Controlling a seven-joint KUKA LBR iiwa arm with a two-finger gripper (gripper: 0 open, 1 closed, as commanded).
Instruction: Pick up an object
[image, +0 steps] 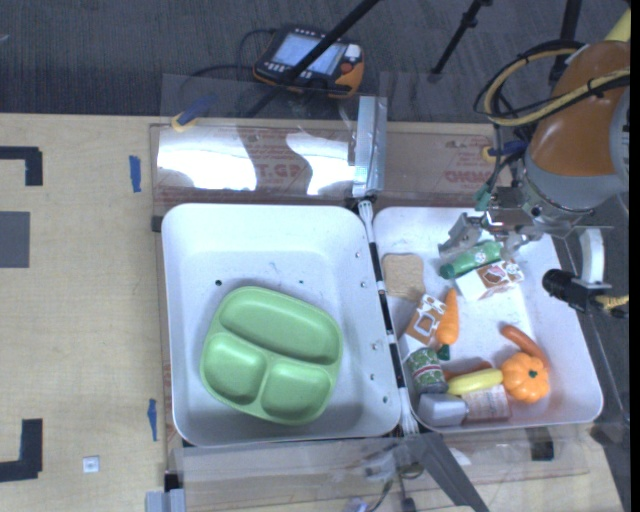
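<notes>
My gripper (489, 238) hangs over the far part of the right bin (570, 300), reaching in from the right. Directly under it lies a green packet (468, 263) with a white label, slanted, touching or nearly touching the gripper. A small red-and-white carton (498, 281) sits just beside the packet. Whether the packet is gripped or merely lies below the gripper is unclear from this angle.
The right bin also holds a tan slice (403, 273), an orange-white carton (426, 321), a carrot (451, 314), a small pumpkin (526, 376), a yellow piece (474, 381) and a green can (427, 369). A green divided plate (270, 353) lies in the left bin (200, 240).
</notes>
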